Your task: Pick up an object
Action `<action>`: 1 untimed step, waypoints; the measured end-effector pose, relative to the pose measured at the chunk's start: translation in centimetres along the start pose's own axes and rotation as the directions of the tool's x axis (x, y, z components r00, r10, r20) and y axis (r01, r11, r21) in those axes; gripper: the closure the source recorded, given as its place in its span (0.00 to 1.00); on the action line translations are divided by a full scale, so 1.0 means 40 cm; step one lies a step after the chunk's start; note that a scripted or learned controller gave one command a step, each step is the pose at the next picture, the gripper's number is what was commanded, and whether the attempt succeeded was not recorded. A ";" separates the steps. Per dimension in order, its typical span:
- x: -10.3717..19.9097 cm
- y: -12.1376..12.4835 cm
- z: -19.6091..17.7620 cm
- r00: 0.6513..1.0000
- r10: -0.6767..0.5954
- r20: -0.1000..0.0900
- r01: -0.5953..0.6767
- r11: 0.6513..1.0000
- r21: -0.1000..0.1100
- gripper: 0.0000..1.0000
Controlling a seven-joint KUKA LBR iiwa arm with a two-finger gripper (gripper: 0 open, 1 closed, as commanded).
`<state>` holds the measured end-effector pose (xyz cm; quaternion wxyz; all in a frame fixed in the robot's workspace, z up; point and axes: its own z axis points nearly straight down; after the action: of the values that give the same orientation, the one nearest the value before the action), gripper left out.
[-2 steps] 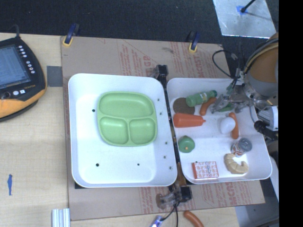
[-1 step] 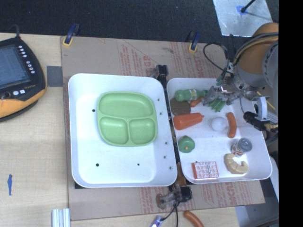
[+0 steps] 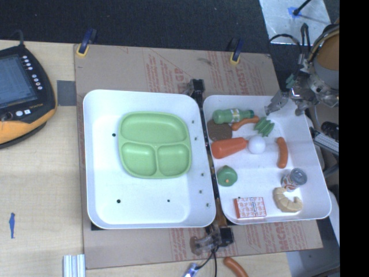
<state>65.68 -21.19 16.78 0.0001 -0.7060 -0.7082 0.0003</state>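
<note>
A tablet (image 3: 20, 94) in an orange case lies at the bench's left edge. Two clamps (image 3: 86, 41) pin the cardboard sheet (image 3: 167, 68) at its far edge. An orange toy (image 3: 236, 266) lies on the bench near the front edge, outside the bins.

The left bin (image 3: 101, 206) holds a green divided plate (image 3: 154, 143).

The right bin (image 3: 314, 180) holds a green bottle (image 3: 232, 116) at its far-left corner, a brown piece (image 3: 219, 131), a carrot (image 3: 229, 148), a white ball (image 3: 256, 146), a green ridged piece (image 3: 265, 126), a sausage (image 3: 281, 152), a green pepper (image 3: 226, 176), a red-and-white box (image 3: 249, 207) at the front edge, a small can (image 3: 295, 178) and a pale ring (image 3: 287, 201) near the front-right corner.

The gripper (image 3: 282, 101) hangs over the right bin's far edge, close to the ridged piece, and nothing shows between its fingers; how wide they stand cannot be told.
</note>
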 end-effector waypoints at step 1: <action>0.000 -0.214 0.035 1.000 -0.002 0.001 0.002 1.000 0.004 0.00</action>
<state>57.12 -21.22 15.39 0.0012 -0.7053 -0.7089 0.0020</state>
